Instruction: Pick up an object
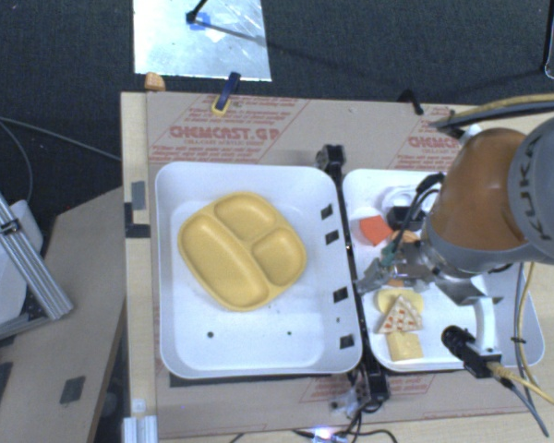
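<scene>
Surface [258,127] covered by cardboard printed "CHEMCAST GP" | arm [494,201] reached in from right, "KUKA" read on wrist | claw [388,270] low over right bin [526,326], grip state cannot be told | pizza toy [402,315] just below claw | left bin [249,358] holds yellow tray [242,249], open margins around it

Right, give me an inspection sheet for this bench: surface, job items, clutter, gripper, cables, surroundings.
Surface: left bin and right bin side by side on a printed board.
Job's things: orange block, pizza-slice toy, pale yellow block, all in the right bin.
Clutter: yellow divided tray in the left bin.
Gripper: gripper low over the right bin; grasp unclear.
Cables: yellow hose behind the arm.
Surroundings: dark carpet, reflective sheet.
</scene>
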Tool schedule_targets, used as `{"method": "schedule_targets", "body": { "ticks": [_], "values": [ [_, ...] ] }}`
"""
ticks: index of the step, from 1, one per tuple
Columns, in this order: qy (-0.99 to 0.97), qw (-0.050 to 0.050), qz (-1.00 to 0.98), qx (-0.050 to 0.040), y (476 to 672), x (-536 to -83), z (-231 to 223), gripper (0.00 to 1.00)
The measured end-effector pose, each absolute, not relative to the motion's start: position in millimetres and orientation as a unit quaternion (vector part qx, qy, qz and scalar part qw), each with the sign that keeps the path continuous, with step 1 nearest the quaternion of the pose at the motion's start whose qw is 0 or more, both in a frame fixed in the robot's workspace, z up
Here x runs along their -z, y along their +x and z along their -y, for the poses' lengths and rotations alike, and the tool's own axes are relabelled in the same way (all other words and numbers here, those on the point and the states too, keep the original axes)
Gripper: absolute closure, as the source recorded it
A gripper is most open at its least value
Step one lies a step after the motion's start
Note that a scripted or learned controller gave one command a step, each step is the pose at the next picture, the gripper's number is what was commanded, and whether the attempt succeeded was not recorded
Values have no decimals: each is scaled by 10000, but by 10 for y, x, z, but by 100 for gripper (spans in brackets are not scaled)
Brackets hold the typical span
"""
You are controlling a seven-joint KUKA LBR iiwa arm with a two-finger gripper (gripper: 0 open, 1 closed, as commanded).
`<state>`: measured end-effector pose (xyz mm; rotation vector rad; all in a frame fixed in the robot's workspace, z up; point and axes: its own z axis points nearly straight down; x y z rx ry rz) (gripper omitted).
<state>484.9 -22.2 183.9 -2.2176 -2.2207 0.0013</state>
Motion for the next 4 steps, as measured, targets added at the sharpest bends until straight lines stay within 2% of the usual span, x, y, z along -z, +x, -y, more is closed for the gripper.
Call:
{"method": "schedule_targets", "body": {
  "ticks": [1, 2, 3, 4],
  "values": [
    [-7045, -12, 7097, 18, 5256, -1845, -31, 0],
    [-7039, -45, 7102, 70, 4875, -3285, -264, 0],
    [-7062, 46, 7080, -46, 4840, -1770, -507, 0],
    [-7019, 11, 7123, 16, 5124, -1230, -1723, 0]
  ]
}}
